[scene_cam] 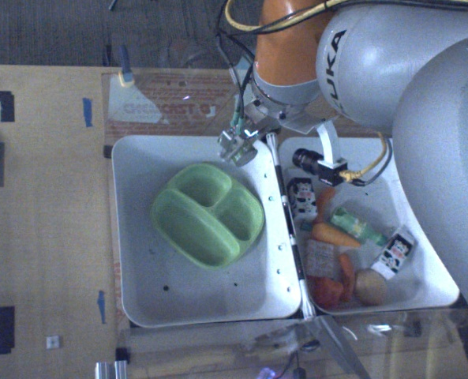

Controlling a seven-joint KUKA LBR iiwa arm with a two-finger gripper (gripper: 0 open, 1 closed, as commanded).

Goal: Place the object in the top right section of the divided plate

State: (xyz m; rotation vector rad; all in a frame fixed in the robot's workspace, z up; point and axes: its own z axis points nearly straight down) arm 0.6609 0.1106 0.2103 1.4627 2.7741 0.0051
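above the plate's upper right corner hangs the gripper (237, 144), low over the left bin (131, 235), close to the rim this bin shares with the right bin (423, 287). whether anything sits in it, or how it is set, i cannot tell: the tip is small, blurred and partly under the wrist.

the plate (208, 213) is green, three-sectioned and turned at a slant in the left bin, and all its sections look bare. no object lies on it, so the placing is not done. candidate objects lie right of the plate, in the right bin: a carrot (335, 234), a small cow-print carton (301, 198), a second carton (394, 253), a green packet (358, 225), a potato-like lump (369, 287) and something red (327, 290).

risks, as i judge them: if the gripper carries nothing, any release over the plate drops nothing. if it does carry something, the plate's slant makes the "top right" section easy to mistake, and a release this near the plate's edge could land the object on the rim or on the bin floor beside it. the low ridges between sections could also let a round object roll into a neighbouring section.
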